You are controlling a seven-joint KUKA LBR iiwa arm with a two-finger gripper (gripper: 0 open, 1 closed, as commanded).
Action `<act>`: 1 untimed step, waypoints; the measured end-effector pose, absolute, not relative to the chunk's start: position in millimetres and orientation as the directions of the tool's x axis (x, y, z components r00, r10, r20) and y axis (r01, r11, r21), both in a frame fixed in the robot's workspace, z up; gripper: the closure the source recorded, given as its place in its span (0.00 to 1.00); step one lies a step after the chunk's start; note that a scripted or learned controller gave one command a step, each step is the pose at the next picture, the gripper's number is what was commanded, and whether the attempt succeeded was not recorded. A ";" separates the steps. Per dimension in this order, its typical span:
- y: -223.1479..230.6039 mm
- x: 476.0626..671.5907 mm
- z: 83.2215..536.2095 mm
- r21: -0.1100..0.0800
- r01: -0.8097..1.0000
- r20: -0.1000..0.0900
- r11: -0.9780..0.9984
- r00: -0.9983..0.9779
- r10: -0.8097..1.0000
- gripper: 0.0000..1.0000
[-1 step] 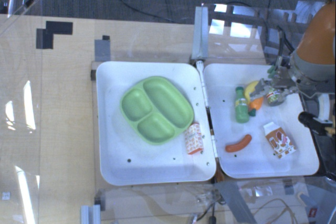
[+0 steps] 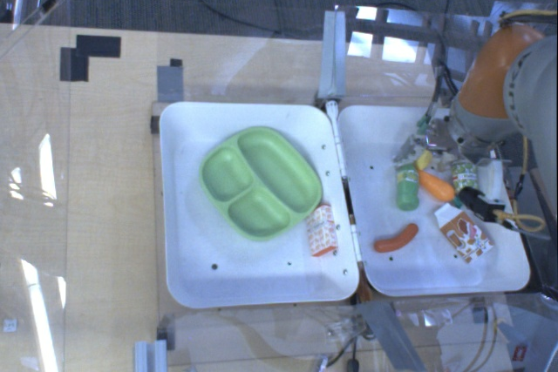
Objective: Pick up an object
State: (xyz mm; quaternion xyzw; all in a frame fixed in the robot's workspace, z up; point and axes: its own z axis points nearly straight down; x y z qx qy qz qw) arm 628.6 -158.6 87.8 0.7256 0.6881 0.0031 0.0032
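Orange carrot (image 2: pixel 436 185) beside green bottle (image 2: pixel 407 187), right bin (image 2: pixel 375 135).

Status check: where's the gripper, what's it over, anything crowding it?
Gripper low in right bin, fingers unclear. Nearest: green bottle, toy carrot, tight together. Hot dog and snack packet lie apart. Nothing seen held.
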 end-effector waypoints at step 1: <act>-156.6 631.6 101.3 0.017 0.999 0.000 -0.047 0.047 0.999 1.00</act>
